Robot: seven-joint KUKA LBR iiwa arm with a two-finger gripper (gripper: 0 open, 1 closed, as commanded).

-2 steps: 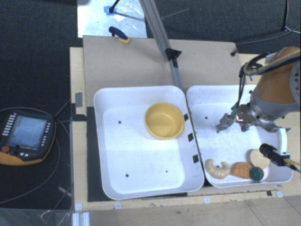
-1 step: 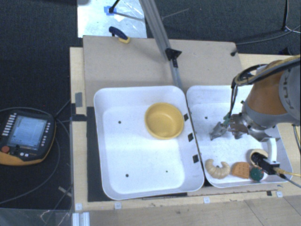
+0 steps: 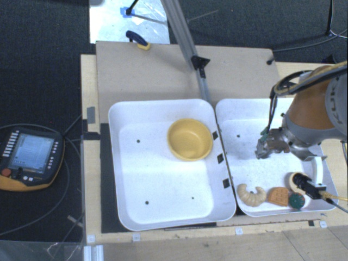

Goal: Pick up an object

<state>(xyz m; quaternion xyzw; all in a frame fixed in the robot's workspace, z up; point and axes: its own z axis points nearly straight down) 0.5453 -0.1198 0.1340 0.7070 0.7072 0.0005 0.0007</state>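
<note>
Camera view, bench (image 3: 179,72) with two white bins (image 3: 163,211), dark carpet (image 3: 38,48)

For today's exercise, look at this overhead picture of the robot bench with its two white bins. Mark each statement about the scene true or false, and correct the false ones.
1. The yellow bowl sits in the left bin. True.
2. The bowl lies upside down. False: it is upright, its hollow facing up.
3. The croissant lies near the front edge of the right bin. True.
4. The gripper hangs over the left bin. False: it is over the right bin.
5. The croissant rests inside the bowl. False: it lies on the right bin's floor, beside a brown biscuit-like item.
</note>
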